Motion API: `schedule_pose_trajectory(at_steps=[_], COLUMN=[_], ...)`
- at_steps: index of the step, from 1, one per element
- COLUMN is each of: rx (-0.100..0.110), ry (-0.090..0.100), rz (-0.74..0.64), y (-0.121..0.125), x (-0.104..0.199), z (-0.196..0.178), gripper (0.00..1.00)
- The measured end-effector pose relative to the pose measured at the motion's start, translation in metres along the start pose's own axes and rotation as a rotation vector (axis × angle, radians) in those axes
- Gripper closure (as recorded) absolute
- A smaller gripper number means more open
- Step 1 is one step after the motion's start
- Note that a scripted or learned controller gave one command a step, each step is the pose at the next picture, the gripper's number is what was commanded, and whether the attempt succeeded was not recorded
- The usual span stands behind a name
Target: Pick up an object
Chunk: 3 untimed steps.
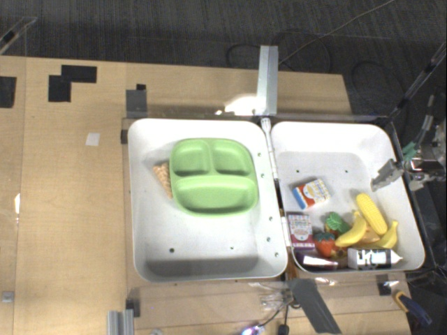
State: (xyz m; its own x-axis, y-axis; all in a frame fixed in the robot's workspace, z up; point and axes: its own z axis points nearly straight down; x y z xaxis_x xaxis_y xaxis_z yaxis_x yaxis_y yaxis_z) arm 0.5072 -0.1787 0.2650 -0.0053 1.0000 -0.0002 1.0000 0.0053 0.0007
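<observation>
Camera view: claw (386,174) seemingly above right bin (335,142); corn cob (371,213) lies near.

a tan bench (70,187) bears two white bins (202,257) side by side.

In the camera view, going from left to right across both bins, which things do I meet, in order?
Waffle-like snack → green divided plate → small white carton → corn cob → claw.

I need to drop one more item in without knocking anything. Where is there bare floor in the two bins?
Left bin: a bare strip along the near wall, below the green divided plate. Right bin: the far half, above the small carton. Its near right corner is crowded around the corn cob and bananas.
</observation>
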Motion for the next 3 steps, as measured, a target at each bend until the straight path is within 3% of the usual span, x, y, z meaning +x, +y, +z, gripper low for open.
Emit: schedule_pose_trajectory(at_steps=[1, 2, 3], rx=[0.002, -0.012, -0.019], ry=[0.001, 0.001, -0.003], rz=[0.015, 0.21, 0.241], y=[-0.02, 0.036, 0.008], x=[-0.027, -0.021, 0.013], z=[0.149, 0.175, 0.174], gripper=[0.0, 0.0, 0.0])
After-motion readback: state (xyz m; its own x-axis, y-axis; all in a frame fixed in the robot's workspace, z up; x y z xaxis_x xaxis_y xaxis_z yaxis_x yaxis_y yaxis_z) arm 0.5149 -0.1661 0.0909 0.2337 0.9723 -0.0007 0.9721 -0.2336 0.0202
